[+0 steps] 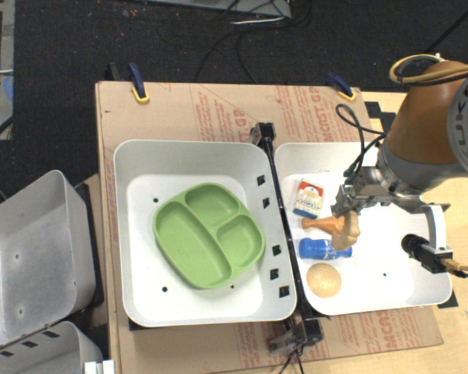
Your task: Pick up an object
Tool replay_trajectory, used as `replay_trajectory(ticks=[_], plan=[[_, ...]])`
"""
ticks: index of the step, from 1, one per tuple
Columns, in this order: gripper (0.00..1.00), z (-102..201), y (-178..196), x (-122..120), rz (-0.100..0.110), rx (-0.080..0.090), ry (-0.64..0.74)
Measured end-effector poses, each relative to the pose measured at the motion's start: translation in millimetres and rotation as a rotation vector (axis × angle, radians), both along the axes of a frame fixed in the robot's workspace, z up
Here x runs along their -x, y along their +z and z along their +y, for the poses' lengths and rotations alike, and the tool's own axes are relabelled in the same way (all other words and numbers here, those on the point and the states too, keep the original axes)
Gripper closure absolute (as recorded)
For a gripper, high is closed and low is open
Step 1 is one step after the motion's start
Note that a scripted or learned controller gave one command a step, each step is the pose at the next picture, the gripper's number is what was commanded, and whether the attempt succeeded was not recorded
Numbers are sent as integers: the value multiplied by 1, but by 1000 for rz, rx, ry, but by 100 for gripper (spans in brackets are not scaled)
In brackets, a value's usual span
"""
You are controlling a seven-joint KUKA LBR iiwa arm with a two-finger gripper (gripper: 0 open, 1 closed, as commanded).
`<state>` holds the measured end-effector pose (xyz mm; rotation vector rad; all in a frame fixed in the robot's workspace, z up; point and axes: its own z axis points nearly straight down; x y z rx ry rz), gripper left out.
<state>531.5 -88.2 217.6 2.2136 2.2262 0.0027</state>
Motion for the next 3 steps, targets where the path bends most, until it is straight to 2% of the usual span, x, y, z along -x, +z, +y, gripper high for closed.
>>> replay_trajectory(ticks=[1,3], plan=[[100,37,4,-23,0,-1,1],[100,137,-7,-73,0,-1,1]])
